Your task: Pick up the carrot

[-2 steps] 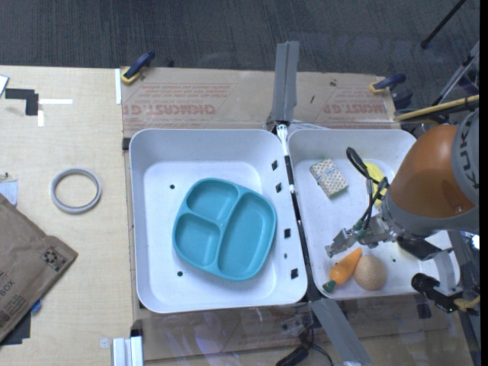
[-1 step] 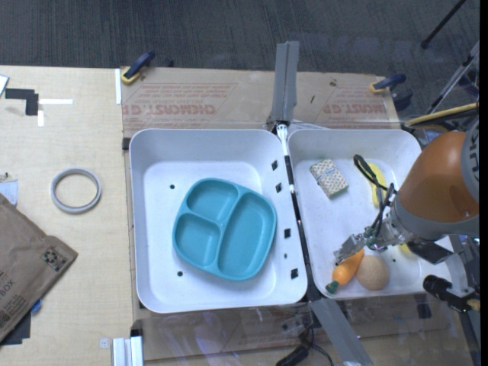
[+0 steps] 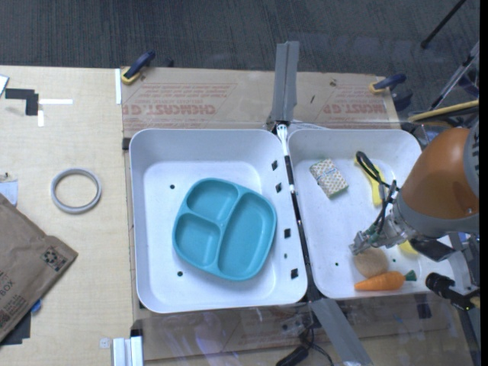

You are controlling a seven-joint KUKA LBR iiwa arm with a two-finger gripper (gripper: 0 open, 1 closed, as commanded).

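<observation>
The orange carrot (image 3: 380, 282) with a green tip lies at the near edge of the right bin (image 3: 335, 227). My gripper (image 3: 369, 242) hangs just above and left of it, over a beige roundish item (image 3: 370, 263) that lies between gripper and carrot. Nothing visible is held between the gripper's tips. The arm's orange band (image 3: 442, 178) covers the bin's right side.
A blue three-compartment plate (image 3: 225, 229) sits in the left bin (image 3: 152, 204). In the right bin are a patterned sponge block (image 3: 329, 177) at the back, a banana (image 3: 374, 178) near the arm and a yellow piece (image 3: 409, 246) under the wrist. A tape ring (image 3: 76, 190) lies on the bench.
</observation>
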